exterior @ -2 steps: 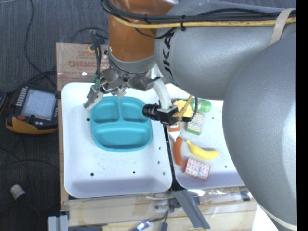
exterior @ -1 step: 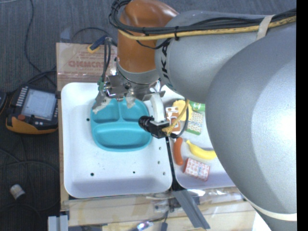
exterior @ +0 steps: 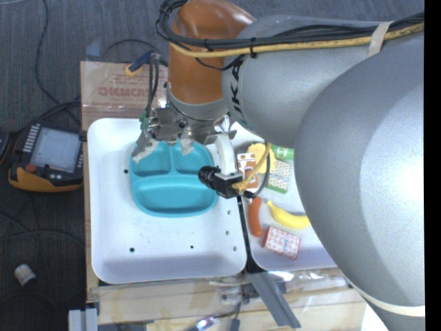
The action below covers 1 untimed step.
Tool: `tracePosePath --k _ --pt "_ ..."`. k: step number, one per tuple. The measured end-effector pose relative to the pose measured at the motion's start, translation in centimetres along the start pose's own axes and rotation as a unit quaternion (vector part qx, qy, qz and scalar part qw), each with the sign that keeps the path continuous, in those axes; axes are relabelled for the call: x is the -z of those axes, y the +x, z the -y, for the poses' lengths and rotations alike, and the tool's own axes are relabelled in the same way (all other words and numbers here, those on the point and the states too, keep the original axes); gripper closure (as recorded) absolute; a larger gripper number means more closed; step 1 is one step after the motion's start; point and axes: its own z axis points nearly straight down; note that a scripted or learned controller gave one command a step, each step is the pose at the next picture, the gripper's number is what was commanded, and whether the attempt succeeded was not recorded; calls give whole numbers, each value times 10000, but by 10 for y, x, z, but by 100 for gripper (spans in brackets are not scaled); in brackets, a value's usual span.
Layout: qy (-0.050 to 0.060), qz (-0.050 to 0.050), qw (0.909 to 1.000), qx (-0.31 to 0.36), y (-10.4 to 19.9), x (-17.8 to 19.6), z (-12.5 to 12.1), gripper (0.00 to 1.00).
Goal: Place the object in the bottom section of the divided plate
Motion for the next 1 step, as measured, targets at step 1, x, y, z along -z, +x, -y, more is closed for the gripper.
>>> tracePosePath --k 1 --pt "0 0 10000 0 0 0 0 0"
